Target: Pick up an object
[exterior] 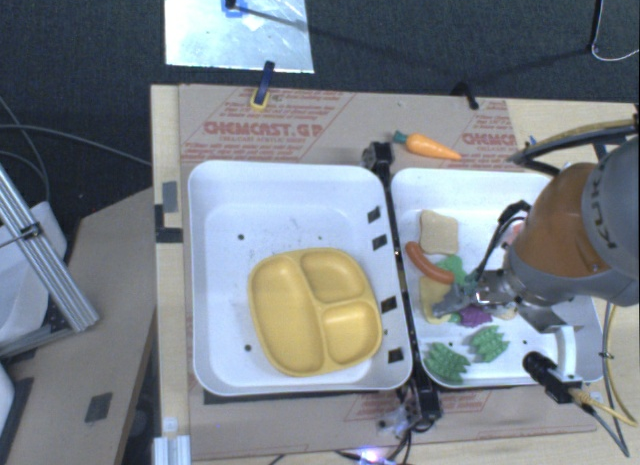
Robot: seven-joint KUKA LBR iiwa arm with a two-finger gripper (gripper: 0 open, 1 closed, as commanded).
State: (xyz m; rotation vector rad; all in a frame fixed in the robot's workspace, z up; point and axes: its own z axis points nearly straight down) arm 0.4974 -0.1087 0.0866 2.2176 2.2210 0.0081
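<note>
Your pincer (pixel 462 298) is low in the right bin (pixel 470 185), among a small heap of toy food, and I cannot tell if it is wide, narrow or holding something, because the view does not show it clearly. Just under it you see a purple piece (pixel 472 316), maybe grapes, and a yellow piece (pixel 433 299) that touches the pincer on the left side. A red sausage (pixel 430 264) lies just above the yellow piece, with a green leafy piece (pixel 453 267) beside it, and a beige slice (pixel 438 230) like bread lies further up in the same bin. Near the lower wall of this bin you find two more green leafy pieces, one at the corner (pixel 446 361) and one to its right (pixel 489 343). The left bin (pixel 230 188) holds a yellow divided plate (pixel 314 309) with three compartments, and it lies flat in the lower part of that bin. Outside the bins, an orange carrot (pixel 430 145) lies on the worktop (pixel 300 123) just above the right bin. The grey arm with orange band (pixel 560 233) comes in from the right.
</note>
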